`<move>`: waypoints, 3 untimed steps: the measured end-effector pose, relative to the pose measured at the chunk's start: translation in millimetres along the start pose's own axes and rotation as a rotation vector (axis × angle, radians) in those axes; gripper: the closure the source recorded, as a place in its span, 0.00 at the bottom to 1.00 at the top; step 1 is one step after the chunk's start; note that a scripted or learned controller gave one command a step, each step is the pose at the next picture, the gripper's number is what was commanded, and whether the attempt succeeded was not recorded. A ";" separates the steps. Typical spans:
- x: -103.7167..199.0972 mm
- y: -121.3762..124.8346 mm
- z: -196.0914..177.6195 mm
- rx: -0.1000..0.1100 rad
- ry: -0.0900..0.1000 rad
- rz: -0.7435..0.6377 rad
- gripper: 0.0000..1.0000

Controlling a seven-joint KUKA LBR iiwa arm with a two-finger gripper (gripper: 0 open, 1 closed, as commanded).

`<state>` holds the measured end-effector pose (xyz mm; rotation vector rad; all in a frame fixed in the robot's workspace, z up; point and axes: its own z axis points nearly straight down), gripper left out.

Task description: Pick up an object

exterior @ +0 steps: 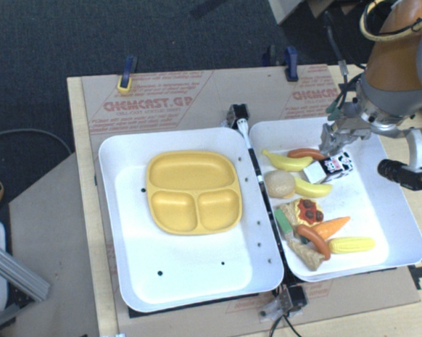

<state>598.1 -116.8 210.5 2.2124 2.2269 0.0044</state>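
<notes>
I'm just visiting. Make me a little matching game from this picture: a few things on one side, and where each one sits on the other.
Things:
1. yellow divided tray
2. corn cob
3. gripper
4. blue clamp

Places:
a. near corner of the right bin
b. bench's far edge
c. left bin
d. above the right bin's far part

Pairs: 1-c, 2-a, 3-d, 4-b

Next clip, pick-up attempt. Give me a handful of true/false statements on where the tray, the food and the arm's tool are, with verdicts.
1. The yellow divided tray lies in the left bin. True.
2. The toy food is piled in the left bin. False: the banana, carrot and corn lie in the right bin.
3. The tool is over the right bin. True.
4. The tray has one compartment. False: it has three.
5. The corn lies on the tray. False: it lies in the right bin, near its front edge.
</notes>
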 end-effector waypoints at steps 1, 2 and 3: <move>49.4 31.5 0.3 -0.001 0.001 0.000 1.00; 96.1 46.5 -25.8 -0.003 0.001 0.000 1.00; 89.2 53.3 -21.3 0.000 -0.002 0.005 1.00</move>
